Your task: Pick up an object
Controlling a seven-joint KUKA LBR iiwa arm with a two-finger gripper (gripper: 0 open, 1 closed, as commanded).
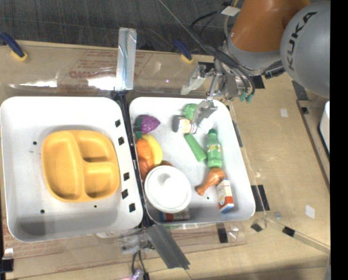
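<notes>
**Grey arm over right bin, grasp unconfirmed**

Grey arm reached into the right bin [239, 156] at its far edge. Gripper [204, 111] hung low over a small white-and-yellow object [184, 125], just beside a light green piece [190, 109]. Opening of the gripper and any hold could not be told. Green bottle [213, 149] lay nearer, mid-bin. White bowl [168, 188] sat at the bin's near left.

Bright even overhead light, glare on the clear sheet [104, 74], soft shadows, slightly soft focus
</notes>
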